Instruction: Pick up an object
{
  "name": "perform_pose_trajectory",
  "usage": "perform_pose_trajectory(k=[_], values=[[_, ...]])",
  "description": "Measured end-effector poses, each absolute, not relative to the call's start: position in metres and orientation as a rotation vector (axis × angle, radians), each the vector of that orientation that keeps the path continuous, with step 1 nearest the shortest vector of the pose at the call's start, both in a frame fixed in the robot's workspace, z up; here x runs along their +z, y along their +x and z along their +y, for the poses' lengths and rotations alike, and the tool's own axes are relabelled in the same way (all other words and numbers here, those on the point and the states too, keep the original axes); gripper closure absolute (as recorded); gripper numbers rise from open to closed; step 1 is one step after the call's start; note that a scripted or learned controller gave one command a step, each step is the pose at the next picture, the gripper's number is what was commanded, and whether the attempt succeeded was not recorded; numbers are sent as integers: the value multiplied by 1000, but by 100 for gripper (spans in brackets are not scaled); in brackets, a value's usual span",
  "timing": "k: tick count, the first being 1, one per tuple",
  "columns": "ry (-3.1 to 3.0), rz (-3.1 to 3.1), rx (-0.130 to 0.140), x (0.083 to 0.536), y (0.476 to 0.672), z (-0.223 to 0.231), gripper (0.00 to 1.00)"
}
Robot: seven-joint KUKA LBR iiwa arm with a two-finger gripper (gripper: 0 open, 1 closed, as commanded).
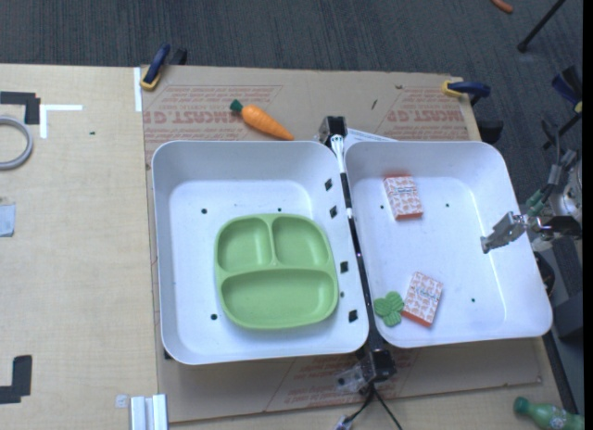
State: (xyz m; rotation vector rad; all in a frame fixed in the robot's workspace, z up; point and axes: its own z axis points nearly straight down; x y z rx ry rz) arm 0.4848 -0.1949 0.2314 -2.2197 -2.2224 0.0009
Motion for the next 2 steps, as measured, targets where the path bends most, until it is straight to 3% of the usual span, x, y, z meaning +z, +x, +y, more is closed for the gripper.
perform_pose_trajectory(k=[1, 2], values=[[-2303, -2135, 1, 183, 517, -133, 0], [-2511, -1889, 2, 141, 623, -95, 0]])
